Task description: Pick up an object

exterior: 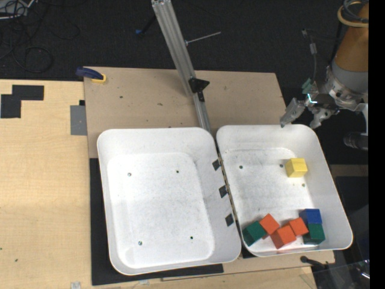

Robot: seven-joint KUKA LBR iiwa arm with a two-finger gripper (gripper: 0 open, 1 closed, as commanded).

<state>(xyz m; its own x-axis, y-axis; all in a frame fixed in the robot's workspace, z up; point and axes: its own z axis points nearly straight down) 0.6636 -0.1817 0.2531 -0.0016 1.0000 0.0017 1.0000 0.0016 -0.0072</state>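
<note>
Background stuff, quick rundown: aluminium rail (179, 56) running diagonal from top centre down to gap between bins, black bracket (198, 85) clamped partway along it. Blue-and-yellow clamp (91, 74) at upper left corner of brown board (180, 98). Light wood panel (39, 179) fills left side of frame, black tape patches (21, 98) near its top, grey patch (77, 119) on its right edge. Loose cables (24, 17) tangled on dark floor, upper left. Three small black clips (222, 190) down seam between bins, centre frame.
</note>
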